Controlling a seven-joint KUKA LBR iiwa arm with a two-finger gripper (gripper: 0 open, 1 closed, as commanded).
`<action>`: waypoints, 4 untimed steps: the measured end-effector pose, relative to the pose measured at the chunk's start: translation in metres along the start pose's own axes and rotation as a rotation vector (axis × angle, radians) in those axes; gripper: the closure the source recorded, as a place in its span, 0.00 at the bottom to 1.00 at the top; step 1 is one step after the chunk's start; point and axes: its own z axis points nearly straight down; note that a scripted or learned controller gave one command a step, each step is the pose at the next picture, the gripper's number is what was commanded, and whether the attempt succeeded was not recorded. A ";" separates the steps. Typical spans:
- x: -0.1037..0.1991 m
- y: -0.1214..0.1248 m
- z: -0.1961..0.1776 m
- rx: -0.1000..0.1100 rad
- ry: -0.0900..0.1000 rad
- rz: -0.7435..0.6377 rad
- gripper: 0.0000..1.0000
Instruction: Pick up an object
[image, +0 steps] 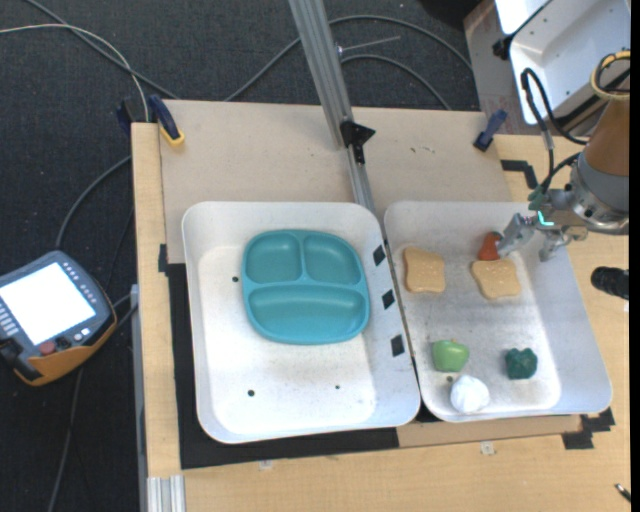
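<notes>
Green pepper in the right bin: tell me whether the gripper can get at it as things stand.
Probably yes. The green pepper lies uncovered, apart from the white object beside it, and the gripper hovers over the same bin.

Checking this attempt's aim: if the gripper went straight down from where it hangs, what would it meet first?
Probably the small red object just beside the gripper, or the nearby bread slice; one slanted view leaves depth unclear.

To my left I see a teal plastic three-compartment plate (304, 285) lying flat in the left shallow white bin (215, 400), a white-screened pendant in an orange casing (48, 315) on the dark floor, and grey cables (90, 50).
</notes>
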 end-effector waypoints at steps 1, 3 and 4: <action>0.000 0.001 -0.001 -0.003 -0.001 -0.001 0.00; -0.005 0.009 0.097 -0.010 -0.003 -0.002 0.00; -0.006 0.012 0.081 -0.019 -0.006 -0.003 1.00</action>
